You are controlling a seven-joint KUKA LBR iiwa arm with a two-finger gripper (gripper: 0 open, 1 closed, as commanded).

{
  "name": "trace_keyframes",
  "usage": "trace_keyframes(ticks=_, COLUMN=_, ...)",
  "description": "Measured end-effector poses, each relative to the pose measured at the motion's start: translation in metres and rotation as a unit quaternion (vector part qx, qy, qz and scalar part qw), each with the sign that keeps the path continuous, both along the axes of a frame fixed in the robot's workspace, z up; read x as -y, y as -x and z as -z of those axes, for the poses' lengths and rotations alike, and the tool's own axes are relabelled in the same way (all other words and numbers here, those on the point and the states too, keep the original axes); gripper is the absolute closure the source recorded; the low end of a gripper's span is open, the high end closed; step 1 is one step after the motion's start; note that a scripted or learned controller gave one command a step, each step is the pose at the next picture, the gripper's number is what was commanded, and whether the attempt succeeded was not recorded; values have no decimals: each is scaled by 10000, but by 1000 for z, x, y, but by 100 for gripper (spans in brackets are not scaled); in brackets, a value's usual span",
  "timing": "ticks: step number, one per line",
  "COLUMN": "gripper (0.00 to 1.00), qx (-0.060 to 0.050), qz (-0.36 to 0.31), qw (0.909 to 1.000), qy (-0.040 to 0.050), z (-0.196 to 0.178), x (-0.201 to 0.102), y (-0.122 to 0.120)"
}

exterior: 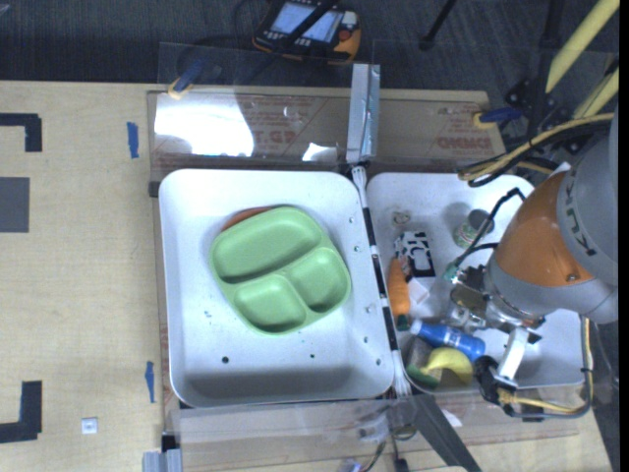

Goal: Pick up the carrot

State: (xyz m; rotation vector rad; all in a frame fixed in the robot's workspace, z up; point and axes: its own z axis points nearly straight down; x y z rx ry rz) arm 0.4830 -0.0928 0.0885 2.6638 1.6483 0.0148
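Two white bins sit side by side on the desk. The left bin (187, 293) holds one green divided plate (280, 266) (something orange peeks from under its far edge, too hidden to name). In the right bin (560, 352), one carrot (398, 288) lies along the left wall, beside one blue bottle (449, 339) and one yellow-green piece (442, 365). The pincer (482, 313) hangs over this clutter; its state cannot be told. Writing on the black-and-white card (418, 252) is unreadable.

Your pale wooden desk (79, 264) carries black tape marks (25, 131); beyond its far edge lies dark carpet (118, 18) with tripod legs (452, 8).
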Motion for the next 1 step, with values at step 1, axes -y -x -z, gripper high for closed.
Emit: trace_keyframes(ticks=1, gripper=100, qx=-20, qz=742, qw=9972, qy=-30, z=0, x=21, y=0)
